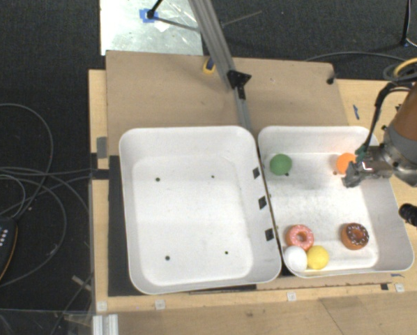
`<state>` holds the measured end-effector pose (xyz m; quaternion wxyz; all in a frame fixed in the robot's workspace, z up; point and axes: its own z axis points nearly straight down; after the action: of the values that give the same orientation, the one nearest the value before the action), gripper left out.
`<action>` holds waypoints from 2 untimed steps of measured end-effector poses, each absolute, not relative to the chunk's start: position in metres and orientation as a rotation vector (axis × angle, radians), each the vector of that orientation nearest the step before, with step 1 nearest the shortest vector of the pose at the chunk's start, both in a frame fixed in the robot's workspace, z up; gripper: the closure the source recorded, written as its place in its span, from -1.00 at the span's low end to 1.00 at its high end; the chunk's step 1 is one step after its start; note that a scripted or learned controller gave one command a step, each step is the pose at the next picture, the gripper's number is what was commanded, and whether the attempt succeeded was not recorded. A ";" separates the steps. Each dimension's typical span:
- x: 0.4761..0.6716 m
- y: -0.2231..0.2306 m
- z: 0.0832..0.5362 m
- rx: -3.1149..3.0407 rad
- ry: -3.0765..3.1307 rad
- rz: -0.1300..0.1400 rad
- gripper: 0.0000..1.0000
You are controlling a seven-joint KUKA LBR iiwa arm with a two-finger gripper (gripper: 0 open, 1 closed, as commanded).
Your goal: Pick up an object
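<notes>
From the overhead camera view, my gripper (353, 179) sits at about 3 o'clock in the frame, hanging over the right bin (397, 253) near its far right corner, touching or just beside the orange ball (345, 162). Honestly can't tell how wide my tool is spread or whether it has hold of anything; it's a dark blur at this angle, so I'm not claiming a grab. My guess is that ball is the pick target, and what worries me is this: it's round and sits close to the bin wall, so if I close off-centre it'll probably squirt out sideways or roll toward 9 o'clock. The wall could also catch the tool if I come down at a slant. Headcount for the right bin: one orange ball, one green ball (280, 164) at 10 o'clock in that bin, two donuts, a pink donut (300, 236) and a chocolate donut (355, 236), plus one white ball (295, 259) and one yellow ball (318, 257) touching each other near 7 o'clock. The left bin (135, 208) holds no objects that I can see.
</notes>
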<state>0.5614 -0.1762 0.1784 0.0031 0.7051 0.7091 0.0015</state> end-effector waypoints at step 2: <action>0.572 -0.174 0.294 2.209 2.223 0.006 1.00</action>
<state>0.5725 -0.1745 0.2941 0.0038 0.7050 0.7092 0.0020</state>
